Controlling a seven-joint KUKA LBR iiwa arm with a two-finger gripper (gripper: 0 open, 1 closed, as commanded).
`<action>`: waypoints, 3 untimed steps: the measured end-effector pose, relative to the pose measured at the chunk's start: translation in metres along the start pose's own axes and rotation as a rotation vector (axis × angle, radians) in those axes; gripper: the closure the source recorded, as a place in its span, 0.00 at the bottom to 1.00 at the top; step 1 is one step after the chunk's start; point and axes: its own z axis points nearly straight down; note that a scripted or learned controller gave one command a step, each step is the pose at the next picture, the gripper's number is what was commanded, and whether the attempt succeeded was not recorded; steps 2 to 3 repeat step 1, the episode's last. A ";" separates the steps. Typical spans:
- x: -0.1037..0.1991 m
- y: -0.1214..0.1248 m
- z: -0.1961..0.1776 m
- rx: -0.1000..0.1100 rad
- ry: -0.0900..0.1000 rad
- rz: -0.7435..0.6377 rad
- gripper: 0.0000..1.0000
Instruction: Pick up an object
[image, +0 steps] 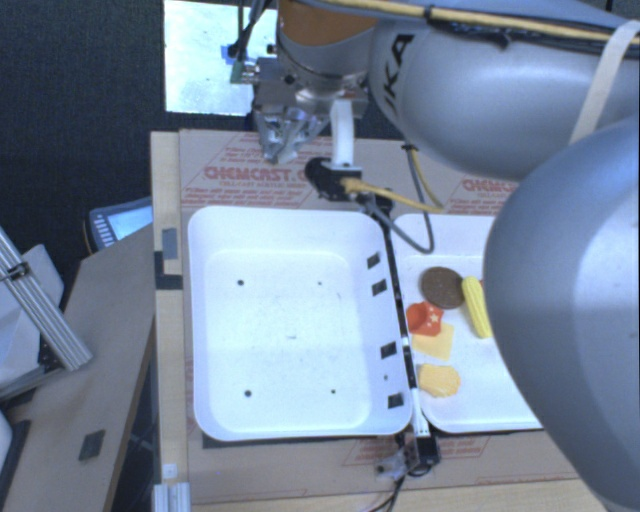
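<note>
In the right bin (470, 405) lie several small objects: a brown round disc (442, 287), a yellow corn-like piece (477, 306), a red piece (425, 318), a pale yellow wedge (434, 343) and an orange-yellow lump (439, 380). My gripper (285, 137) hangs at the top of the camera view, over the cardboard beyond the far rim of the left bin (205, 300). It is well away from the objects, and I see nothing in it. The big grey arm covers much of the right bin.
The two bins sit side by side on a cardboard sheet (235, 170), joined by a black clipped seam (395, 320). A cable (415, 205) runs from the wrist across the right bin's far rim. An aluminium rail (40, 310) and a tablet (120, 225) lie at the left.
</note>
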 end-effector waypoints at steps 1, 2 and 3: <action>0.001 0.000 -0.013 -0.004 0.002 -0.003 1.00; 0.001 0.000 -0.013 -0.004 0.002 -0.003 1.00; 0.001 0.000 -0.013 -0.004 0.002 -0.003 1.00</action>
